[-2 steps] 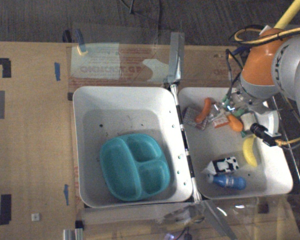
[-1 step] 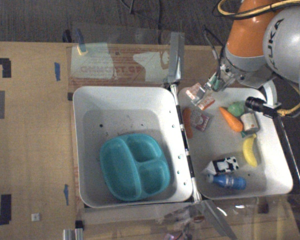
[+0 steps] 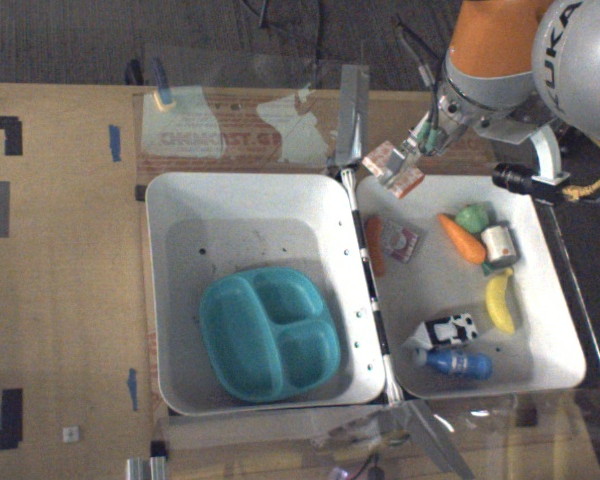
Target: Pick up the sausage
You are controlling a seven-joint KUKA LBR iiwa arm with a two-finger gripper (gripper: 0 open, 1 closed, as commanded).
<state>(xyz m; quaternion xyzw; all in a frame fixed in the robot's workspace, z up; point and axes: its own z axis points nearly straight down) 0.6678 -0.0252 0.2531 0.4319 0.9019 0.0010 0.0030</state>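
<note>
The gripper (image 3: 405,168) hangs over the far left corner of the right bin (image 3: 565,318), and from here I cannot tell how it is set; it looks to be touching nothing. Just below it, the sausage (image 3: 375,245), a single reddish-brown one, lies lengthwise along that bin's left wall, with one small printed packet (image 3: 401,241) just beside it. Further right I count one carrot (image 3: 462,238), one green round piece (image 3: 472,217) and one small can (image 3: 498,243) bunched close together, then one banana (image 3: 498,303) nearer the front. At the front of the same bin sit one black-and-white carton (image 3: 448,331) and one blue bottle (image 3: 458,364), lying side by side and touching. The left bin (image 3: 180,218) holds one teal divided plate (image 3: 270,333), three compartments, resting toward its front right. The arm (image 3: 510,28) comes in from the upper right, orange band above a grey wrist, slanting down and left toward the gripper.
</note>
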